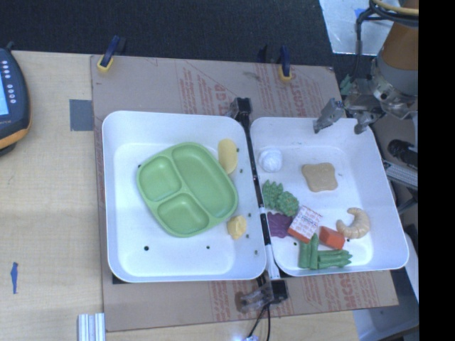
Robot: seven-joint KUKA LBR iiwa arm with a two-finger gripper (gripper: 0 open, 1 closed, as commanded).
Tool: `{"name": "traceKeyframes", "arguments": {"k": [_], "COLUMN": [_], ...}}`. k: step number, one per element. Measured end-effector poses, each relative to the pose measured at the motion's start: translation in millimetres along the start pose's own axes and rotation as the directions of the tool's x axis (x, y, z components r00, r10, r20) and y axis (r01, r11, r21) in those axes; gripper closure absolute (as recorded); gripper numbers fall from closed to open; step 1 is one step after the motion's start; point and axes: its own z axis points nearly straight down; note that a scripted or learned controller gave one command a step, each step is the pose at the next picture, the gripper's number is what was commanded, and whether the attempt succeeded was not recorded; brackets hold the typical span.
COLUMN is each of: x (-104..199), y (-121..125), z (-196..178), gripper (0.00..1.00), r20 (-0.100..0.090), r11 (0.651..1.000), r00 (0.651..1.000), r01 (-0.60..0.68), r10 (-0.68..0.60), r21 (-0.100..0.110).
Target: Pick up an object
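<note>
My gripper (345, 121) hangs over the far rim of the right bin (380, 183), its two fingers spread open with nothing between them. Below it in that bin lie a tan bread slice (319, 177), a white round piece (270, 161), green broccoli (280, 198), a purple piece (279, 225), a red-and-white packet (306, 223), a shrimp (356, 222), an orange carrot piece (331, 238) and green beans (323, 257).
The left bin (121, 190) holds a green divided plate (186, 188) and two yellow pieces, one (227, 155) by the far right of the plate, one (237, 226) near its front. A handheld pendant (11, 98) lies at the bench's left edge.
</note>
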Motion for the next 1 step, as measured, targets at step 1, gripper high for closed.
{"name": "traceKeyframes", "arguments": {"k": [1], "x": [-28.4], "y": [-41.1], "z": [160.7], "gripper": [0.0], "r20": [-0.001], "r11": [1.0], "r00": [1.0], "r01": [-0.002], "r10": [0.002], "r21": [0.005]}}
